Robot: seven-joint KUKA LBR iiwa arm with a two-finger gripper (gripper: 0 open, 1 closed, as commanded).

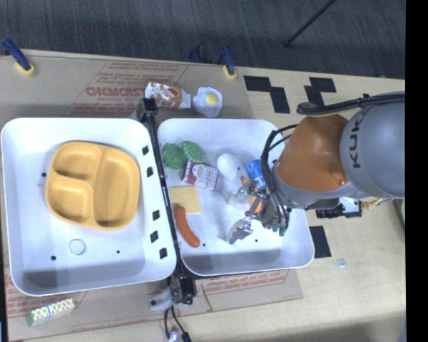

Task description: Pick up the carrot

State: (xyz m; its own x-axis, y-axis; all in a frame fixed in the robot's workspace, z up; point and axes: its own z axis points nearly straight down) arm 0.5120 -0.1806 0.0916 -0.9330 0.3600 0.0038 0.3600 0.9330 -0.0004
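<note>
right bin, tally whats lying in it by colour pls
Green: 1, the green leafy toy vegetable
White: 1, the white egg-shaped toy
Red and white: 1, the small red and white packet
Yellow: 1, the pale yellow flat cheese slice
Orange-red: 1, the long orange-red toy sausage
Orange: 1, the small orange carrot at the gripper
Total: 6

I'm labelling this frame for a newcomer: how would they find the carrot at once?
Take the right-hand white bin and go to its left wall. The carrot lies there, just below a pale yellow cheese slice. It is the one long, slim orange stick.
</note>
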